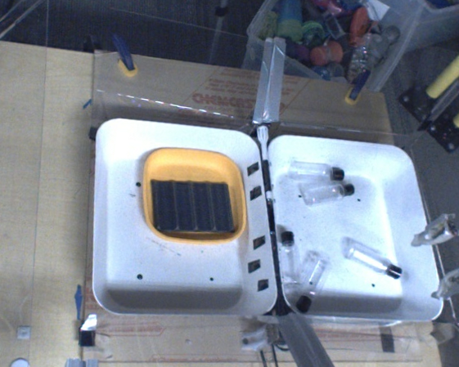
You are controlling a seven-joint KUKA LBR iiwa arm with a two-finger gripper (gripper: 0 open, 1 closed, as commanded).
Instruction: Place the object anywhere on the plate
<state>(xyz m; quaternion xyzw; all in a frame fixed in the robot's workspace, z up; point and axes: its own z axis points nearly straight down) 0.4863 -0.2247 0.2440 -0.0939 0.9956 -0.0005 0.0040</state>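
Where the right bin's (396, 169) outer rim runs, gripper (445, 259) hovers, fingers spread, nothing between them. Clear black-capped vials (373, 259) lie scattered in that bin. Yellow plate (159, 166) sits in left bin (111, 206).

Faint red lettering runs across the clear plastic sheet (223, 96) behind the bins, too blurred to read.
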